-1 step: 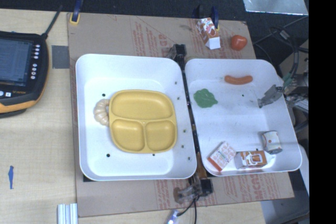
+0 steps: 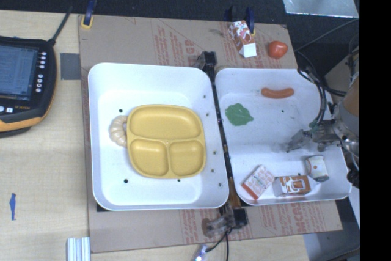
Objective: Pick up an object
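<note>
My gripper (image 2: 317,136) sits low over the right bin (image 2: 269,79), near its right wall, and from this slanted view I cannot tell whether it is spread or pressed together; nothing shows pinched in it. The task names no particular thing, so my likeliest pick is whatever lies closest: a small white cup (image 2: 316,167) just below me, and past it a brown-and-white carton (image 2: 293,184) lying flat beside a red-and-white packet (image 2: 259,181) along the bin's near edge. I judge the main risk to be closing on bare floor, since I hang over an open patch between these things. The cup could roll or tip if I clip its side, and the carton and packet lie so close together that I might shove one into the other or wedge them against the wall. Farther off, a green leaf (image 2: 239,113) and a sausage (image 2: 278,93) lie flat and thin, easy to slide off. The left bin (image 2: 104,192) holds a yellow divided plate (image 2: 166,140) with a beige lump (image 2: 117,130) touching its left side. The carton and packet carry print, but it is too small to read; the faint red lettering on the cardboard (image 2: 171,40) under the bins is also illegible.
</note>
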